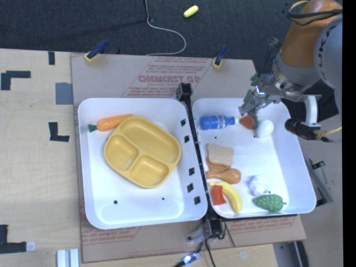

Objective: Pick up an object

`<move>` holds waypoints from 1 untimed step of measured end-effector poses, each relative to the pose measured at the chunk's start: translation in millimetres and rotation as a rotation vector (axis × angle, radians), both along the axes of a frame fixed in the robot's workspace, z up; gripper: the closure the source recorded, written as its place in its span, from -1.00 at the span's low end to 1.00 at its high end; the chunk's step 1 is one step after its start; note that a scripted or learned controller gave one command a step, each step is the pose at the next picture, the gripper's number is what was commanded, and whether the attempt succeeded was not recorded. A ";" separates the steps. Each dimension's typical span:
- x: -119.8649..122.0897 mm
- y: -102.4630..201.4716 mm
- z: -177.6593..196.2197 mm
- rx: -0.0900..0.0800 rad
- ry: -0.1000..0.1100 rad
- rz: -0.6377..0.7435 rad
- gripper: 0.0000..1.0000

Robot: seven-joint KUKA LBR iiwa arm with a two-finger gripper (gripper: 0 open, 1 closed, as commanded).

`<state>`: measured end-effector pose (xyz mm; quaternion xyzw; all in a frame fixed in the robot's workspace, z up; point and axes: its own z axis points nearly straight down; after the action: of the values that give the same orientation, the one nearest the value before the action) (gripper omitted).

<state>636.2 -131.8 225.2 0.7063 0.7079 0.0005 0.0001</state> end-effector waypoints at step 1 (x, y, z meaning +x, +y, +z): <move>-20.5 48.8 9.8 0.001 0.003 0.004 1.00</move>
<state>615.6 -83.0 235.0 0.7051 0.7091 -0.0001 -0.0014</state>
